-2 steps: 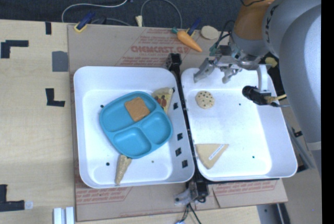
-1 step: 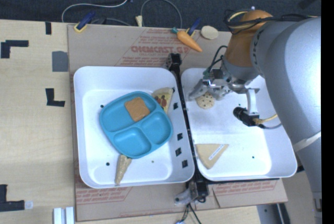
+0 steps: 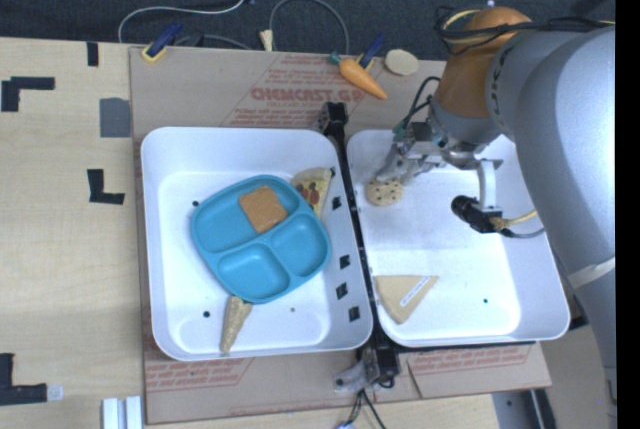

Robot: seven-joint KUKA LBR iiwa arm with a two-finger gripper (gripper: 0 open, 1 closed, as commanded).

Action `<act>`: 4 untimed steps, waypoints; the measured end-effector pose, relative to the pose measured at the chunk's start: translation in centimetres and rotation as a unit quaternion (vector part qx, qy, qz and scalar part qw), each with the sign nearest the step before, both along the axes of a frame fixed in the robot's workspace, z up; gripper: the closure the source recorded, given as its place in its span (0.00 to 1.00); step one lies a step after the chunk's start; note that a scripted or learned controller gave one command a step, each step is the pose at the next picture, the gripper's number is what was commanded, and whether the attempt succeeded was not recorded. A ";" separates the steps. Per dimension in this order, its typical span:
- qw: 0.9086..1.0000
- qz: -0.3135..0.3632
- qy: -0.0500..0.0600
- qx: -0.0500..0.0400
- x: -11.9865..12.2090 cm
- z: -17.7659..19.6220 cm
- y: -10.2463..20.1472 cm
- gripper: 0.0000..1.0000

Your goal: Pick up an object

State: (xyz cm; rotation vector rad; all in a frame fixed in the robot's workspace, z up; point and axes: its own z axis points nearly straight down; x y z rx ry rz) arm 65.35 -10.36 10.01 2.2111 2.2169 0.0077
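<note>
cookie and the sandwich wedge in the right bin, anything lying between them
Nothing. In the camera view the stretch of right bin floor between the cookie and the sandwich wedge is bare white.

Bare floor (image 3: pixel 450 257) between cookie (image 3: pixel 384 192) and sandwich (image 3: pixel 403 295).

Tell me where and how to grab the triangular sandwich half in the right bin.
Grip the sandwich half across its wide end, coming straight down from above. It lies flat on the right bin floor, tapering to a point toward the arm's side, with open floor around it; the broad end near the bin's divider probably offers the best purchase. The claw sits by the cookie.
</note>
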 end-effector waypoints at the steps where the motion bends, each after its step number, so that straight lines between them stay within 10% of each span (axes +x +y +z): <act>1: 1.000 0.001 0.004 0.003 -4.6 8.9 3.8 1.00; 3: 1.000 0.002 0.007 0.003 -9.9 9.1 17.0 1.00; 4: 1.000 -0.002 0.002 0.002 -12.5 18.6 13.0 1.00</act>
